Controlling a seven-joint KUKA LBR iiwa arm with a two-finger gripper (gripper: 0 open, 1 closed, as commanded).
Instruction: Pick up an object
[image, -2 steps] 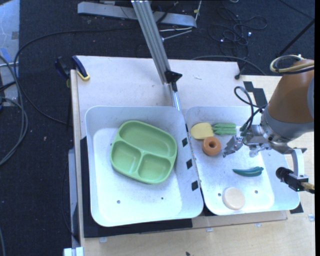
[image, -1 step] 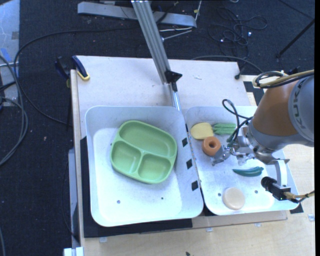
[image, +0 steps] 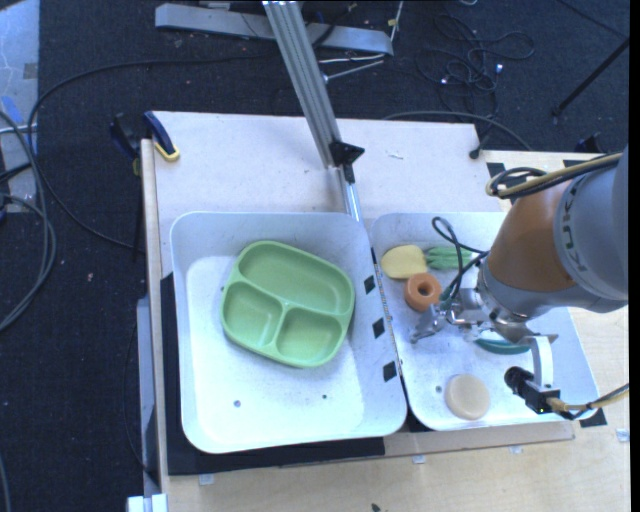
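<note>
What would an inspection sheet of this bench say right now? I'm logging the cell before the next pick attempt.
Surface: pale bench bearing two shallow white bins, left bin and right bin.
Job's things: in the right bin, an orange ring, a yellow piece, a green item and a cream round piece.
Clutter: green divided tray in the left bin.
Grippers: gripper low over the right bin, just below the orange ring; nothing seen between its fingers.
Cables: black cable looping over the right bin; more black cables on the floor.
Surroundings: dark floor, a grey metal pole slanting over the bench.
</note>
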